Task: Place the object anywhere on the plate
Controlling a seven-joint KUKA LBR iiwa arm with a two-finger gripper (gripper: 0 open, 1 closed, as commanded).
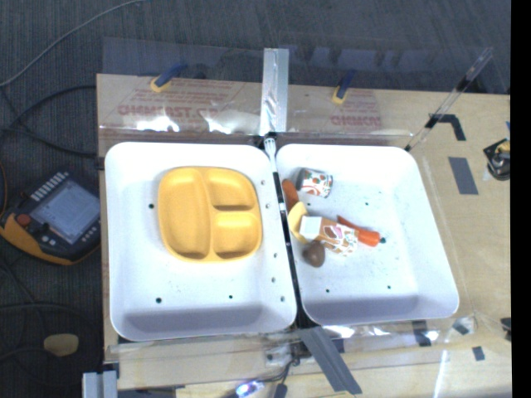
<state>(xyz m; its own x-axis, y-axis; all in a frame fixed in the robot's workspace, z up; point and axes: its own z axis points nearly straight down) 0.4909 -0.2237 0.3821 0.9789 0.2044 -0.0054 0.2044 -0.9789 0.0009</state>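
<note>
A dark carpeted floor [348,23] surrounds the wooden bench [473,222], on which two shallow white bins are set side by side. A yellow, three-compartment plastic plate [210,213] lies in the left bin [133,305]. In the right bin [398,288], at its nine o'clock side, small toy items are clustered: a printed can [314,183], an orange carrot-shaped piece [358,231], a brown lump [314,255].
</note>
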